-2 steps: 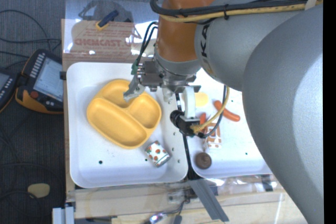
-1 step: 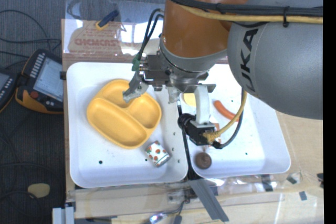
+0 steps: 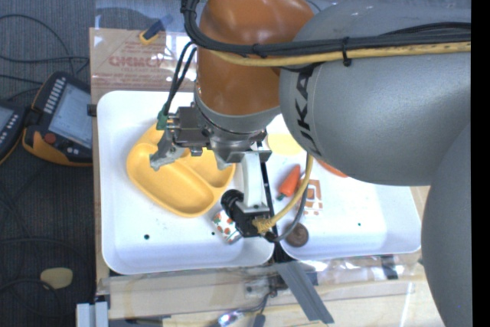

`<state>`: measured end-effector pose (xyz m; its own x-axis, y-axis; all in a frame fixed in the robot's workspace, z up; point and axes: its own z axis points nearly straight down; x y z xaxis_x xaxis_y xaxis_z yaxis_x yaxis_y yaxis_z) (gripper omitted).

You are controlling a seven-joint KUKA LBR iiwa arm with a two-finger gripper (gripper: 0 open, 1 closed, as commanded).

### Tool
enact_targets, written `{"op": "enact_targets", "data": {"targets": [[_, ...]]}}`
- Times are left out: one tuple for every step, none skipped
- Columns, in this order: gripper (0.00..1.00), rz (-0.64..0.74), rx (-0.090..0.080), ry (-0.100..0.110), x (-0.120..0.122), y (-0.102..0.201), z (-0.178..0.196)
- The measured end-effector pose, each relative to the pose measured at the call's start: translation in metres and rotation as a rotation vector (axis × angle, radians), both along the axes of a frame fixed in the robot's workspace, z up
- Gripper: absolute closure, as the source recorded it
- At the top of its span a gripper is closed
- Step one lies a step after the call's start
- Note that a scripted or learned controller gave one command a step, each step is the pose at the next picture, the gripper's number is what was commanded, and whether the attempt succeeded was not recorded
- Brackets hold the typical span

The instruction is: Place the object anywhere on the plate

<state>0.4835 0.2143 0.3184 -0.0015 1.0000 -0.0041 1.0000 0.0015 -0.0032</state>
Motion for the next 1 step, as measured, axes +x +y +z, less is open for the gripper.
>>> {"op": "enact_targets", "data": {"targets": [[1.0,0.0,-0.005,0.002,0.0002,-0.0004,0.0083]]}}
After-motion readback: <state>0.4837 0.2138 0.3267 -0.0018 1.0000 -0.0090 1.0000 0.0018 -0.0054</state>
